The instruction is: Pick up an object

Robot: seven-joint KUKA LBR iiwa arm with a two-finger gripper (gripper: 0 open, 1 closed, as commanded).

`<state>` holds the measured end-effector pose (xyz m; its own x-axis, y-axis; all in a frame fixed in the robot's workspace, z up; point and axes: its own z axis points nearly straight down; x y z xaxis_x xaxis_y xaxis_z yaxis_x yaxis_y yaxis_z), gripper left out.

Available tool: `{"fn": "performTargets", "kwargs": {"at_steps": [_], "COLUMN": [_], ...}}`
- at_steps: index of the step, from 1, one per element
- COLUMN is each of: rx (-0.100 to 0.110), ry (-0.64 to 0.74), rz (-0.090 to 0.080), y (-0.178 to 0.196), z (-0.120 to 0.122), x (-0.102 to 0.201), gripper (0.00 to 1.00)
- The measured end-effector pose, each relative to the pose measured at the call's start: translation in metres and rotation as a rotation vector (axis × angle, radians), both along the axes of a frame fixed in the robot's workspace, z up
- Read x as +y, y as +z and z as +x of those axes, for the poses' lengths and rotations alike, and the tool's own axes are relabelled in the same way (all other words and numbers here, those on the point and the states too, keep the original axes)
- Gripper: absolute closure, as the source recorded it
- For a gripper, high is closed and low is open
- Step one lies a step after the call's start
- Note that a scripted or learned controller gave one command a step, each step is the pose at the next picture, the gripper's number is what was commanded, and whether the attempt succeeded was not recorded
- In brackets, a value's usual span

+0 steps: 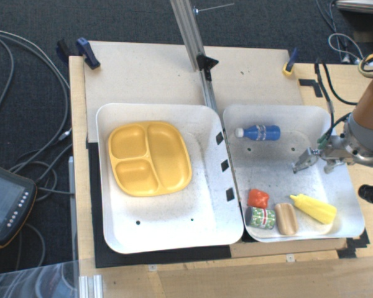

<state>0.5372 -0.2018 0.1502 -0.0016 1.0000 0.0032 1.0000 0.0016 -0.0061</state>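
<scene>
The right bin [280,113] holds a blue bottle [260,132] lying on its side near the far wall. Along the bin's front edge lie a red toy [258,198], a green patterned can [261,217], a tan hot-dog bun [286,218] and a yellow mustard bottle [314,208]. My gripper [315,164] hangs over the right side of this bin, to the right of and nearer than the blue bottle and above the mustard bottle in the view. Its fingers stand open with nothing between them.
The left bin [109,228] holds a yellow divided plate [150,158]. A metal pole [189,23] rises from the bench behind the bins. Black clips [224,165] sit along the seam between the bins. Cables lie off the bench at left and far right.
</scene>
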Motion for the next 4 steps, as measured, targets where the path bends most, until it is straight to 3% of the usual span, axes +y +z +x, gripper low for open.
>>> {"fn": "performTargets", "kwargs": {"at_steps": [1,2,4], "rx": [0.001,-0.007,-0.015], "ry": [-0.002,-0.001,0.000], "rz": [0.000,-0.002,-0.007], "y": [-0.053,-0.038,0.070], "z": [-0.001,0.001,0.018], "x": [0.001,0.001,-0.005], "gripper": [0.00,1.00,1.00]}}
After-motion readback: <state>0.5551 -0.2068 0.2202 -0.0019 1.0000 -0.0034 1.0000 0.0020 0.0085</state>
